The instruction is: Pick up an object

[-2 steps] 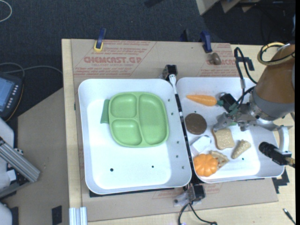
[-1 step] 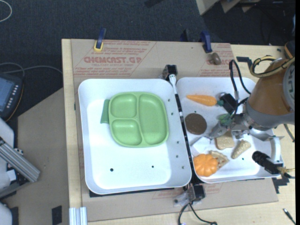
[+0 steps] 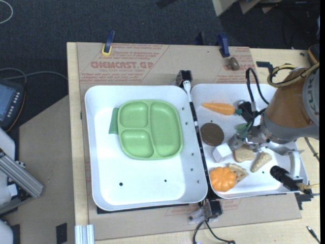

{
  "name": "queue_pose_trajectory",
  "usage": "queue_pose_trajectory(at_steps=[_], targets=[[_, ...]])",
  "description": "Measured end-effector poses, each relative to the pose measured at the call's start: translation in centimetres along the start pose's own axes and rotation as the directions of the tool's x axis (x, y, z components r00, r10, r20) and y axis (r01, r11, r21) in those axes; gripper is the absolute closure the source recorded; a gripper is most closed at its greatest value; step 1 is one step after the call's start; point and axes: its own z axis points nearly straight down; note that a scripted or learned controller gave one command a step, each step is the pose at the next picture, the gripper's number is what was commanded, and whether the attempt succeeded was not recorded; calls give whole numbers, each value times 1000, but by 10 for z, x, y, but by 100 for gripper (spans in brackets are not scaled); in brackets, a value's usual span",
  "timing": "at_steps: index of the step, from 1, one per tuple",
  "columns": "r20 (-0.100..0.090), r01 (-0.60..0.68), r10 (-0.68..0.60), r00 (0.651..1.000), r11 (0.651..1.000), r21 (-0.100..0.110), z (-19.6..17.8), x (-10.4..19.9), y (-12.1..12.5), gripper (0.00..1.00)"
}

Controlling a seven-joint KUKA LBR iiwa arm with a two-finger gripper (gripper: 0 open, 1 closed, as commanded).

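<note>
My gripper [image 3: 247, 142] hangs low over the middle of the right bin [image 3: 229, 91], at the end of the grey arm that comes in from the right. Directly under it lies a tan bread-like piece [image 3: 244, 155], and a second tan wedge [image 3: 261, 161] sits just to its right. A white block [image 3: 221, 152] and a brown disc [image 3: 212, 133] lie to the gripper's left. An orange carrot [image 3: 218, 107] rests near the bin's back. An orange pumpkin-like toy [image 3: 223, 179] sits at the front left corner.
The left bin [image 3: 101, 151] bears a green divided plate [image 3: 150, 128] toward its back. A black divider strip runs between the two bins. Clamps stand on the cardboard behind the bins.
</note>
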Motion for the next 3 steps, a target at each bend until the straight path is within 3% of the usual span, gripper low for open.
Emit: queue_pose_trajectory(at_steps=[1, 3], targets=[[0, -2, 2, 1000, 1000, -1, -10, 0, 0, 100], [2, 2, -2, 1000, 1000, -9, -129, 11, 6, 100]])
